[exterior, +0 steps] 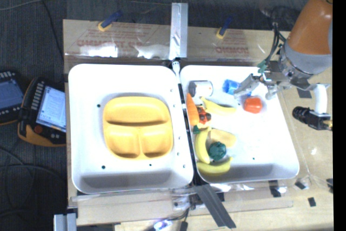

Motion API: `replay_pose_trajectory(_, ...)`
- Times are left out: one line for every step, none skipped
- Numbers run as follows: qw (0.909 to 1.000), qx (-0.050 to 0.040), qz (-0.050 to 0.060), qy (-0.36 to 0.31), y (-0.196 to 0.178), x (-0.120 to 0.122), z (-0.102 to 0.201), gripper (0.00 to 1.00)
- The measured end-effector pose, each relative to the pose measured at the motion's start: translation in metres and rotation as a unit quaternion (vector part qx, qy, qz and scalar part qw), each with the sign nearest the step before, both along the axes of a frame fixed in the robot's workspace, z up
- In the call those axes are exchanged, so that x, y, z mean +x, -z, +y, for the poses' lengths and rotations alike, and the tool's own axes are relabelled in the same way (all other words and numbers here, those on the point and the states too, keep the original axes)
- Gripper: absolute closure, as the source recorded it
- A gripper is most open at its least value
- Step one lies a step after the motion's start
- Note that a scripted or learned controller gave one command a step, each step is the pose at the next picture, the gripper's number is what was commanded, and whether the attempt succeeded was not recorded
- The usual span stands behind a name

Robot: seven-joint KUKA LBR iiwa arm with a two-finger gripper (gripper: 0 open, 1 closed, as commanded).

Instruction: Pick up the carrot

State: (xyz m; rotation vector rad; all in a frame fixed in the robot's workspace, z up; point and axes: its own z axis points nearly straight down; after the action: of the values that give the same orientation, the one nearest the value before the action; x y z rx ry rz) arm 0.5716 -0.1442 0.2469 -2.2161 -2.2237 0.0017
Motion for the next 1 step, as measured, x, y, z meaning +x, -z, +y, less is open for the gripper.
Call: replay_pose_trajectory(0.9994,0.0003,0.0,0.033,0.0017,-0.0042,-0.005,0.0)
